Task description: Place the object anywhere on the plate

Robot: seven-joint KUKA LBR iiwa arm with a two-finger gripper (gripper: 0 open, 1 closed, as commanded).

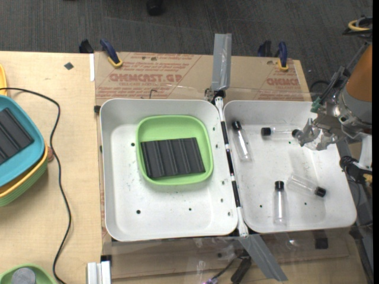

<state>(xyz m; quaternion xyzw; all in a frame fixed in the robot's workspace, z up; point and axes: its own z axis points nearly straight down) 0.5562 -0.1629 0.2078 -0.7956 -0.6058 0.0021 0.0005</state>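
A green square plate (146, 132) sits in the left white bin (118, 206), with a black ribbed slab (173, 157) lying on it. Clear tubes with black caps lie in the right bin (331, 218): one (240, 142) near its left wall, one (279, 203) at the front, one (305, 186) at the front right. A small black cap (266, 132) lies apart near the back. My gripper (310, 137) hovers low over the right bin's right side, behind the front-right tube and well away from the plate. No object shows in it.
Cardboard (154, 73) lies behind the bins, held by clamps (111, 52). A stack of teal and yellow trays (18, 152) rests on the bench at far left, with a black cable (59, 176) running beside it.
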